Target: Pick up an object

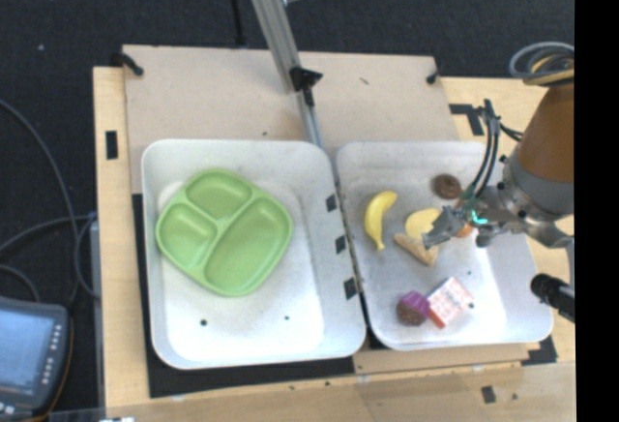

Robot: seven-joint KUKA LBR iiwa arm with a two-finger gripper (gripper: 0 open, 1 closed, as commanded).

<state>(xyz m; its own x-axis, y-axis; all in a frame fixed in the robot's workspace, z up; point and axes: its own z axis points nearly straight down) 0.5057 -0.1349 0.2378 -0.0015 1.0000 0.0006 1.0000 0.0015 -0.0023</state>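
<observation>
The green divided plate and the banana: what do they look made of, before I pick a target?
The green three-compartment plate looks like moulded plastic: uniform colour, smooth matte surface, rounded ridges. The yellow curved banana is probably a plastic or rubber toy, judging by its even, unblemished colour, though real fruit cannot be ruled out at this resolution.

The gripper hung low over the right bin, fingers dark and blurred. Just left of it sat a yellow piece atop a tan wedge, and further left the banana. Up and left rested a brown disc. Below lay a red-and-white carton beside a purple lump. Far left, the green divided plate sat in the left bin.
</observation>
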